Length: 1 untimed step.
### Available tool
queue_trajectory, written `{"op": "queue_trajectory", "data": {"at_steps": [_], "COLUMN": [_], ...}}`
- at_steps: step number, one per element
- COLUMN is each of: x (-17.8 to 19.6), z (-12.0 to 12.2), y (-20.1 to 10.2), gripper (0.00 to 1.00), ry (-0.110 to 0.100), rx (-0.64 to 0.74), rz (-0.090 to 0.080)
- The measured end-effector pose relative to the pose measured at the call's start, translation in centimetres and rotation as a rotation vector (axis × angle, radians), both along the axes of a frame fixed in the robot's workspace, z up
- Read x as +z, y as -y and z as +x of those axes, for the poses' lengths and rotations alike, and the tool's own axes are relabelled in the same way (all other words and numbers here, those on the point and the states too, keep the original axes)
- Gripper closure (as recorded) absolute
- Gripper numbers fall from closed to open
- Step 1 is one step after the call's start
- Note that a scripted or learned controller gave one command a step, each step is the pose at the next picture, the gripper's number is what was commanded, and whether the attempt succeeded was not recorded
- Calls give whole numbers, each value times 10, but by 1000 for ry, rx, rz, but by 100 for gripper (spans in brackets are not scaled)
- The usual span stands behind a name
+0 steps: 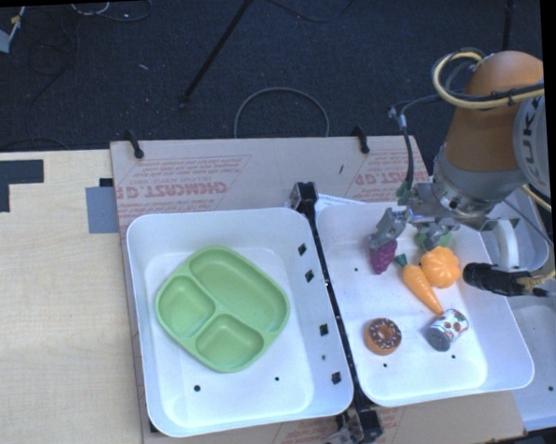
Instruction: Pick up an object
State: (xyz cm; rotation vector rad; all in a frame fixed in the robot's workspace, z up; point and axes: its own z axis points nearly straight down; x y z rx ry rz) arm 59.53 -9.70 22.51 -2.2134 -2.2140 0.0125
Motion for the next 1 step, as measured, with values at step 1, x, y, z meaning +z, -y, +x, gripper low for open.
{"op": "queue_trajectory", "data": {"at_steps": [1], "x": [5], "z": [2], "y": [0], "gripper": [0], "ry": [10], "rx": [1], "rz": [-1]}}
